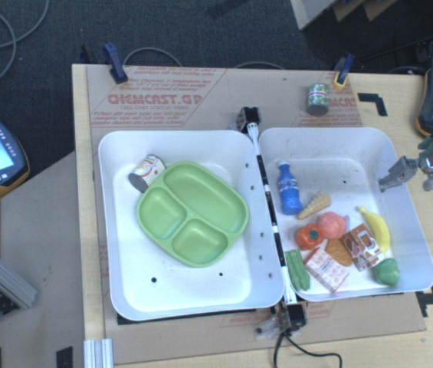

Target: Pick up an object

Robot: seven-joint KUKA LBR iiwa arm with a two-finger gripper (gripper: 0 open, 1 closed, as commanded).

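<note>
While hand hovers at right bin's edge; banana lies near, apart.

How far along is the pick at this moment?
Nothing looks picked yet. The hand sits at the right bin's right rim with nothing visible between its fingers. The blue bottle, banana and tomato lie in that bin. Left to do: reaching an object, gripping and lifting it.
</note>
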